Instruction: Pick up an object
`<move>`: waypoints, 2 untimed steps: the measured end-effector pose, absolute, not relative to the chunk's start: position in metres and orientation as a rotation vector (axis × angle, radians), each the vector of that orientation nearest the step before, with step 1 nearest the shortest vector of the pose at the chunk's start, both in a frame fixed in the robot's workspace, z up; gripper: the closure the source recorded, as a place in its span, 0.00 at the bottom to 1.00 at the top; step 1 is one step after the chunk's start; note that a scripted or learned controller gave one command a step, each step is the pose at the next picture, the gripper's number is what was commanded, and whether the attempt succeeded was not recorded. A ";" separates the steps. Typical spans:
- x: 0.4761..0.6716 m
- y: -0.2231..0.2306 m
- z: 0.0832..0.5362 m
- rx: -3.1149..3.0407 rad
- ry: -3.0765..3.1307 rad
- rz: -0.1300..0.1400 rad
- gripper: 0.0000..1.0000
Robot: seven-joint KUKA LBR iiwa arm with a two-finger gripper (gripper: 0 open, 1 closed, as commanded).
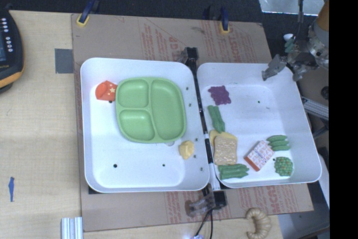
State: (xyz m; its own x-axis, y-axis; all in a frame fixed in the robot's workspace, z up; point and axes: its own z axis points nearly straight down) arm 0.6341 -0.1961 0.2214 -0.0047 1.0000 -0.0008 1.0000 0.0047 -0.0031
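toy foods (246,157) lie in right bin (299,115); hand (274,69) over far rim, grip state unclear.

At the bench's far right, the robot's grey metal two-finger gripper (274,71) shows as dull, angular pieces on a cluttered wrist of dark and pale fittings — a thin black cable looping above it.

My desk (39,137) carries a brown cardboard sheet (168,36) held by two clamps (86,13) (224,22). A black handheld controller (8,47) lies at the far left edge.
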 end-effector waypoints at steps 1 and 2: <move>0.582 -0.145 0.150 -2.203 -2.221 0.011 0.00; 0.647 -0.094 0.088 -2.207 -2.233 0.002 0.00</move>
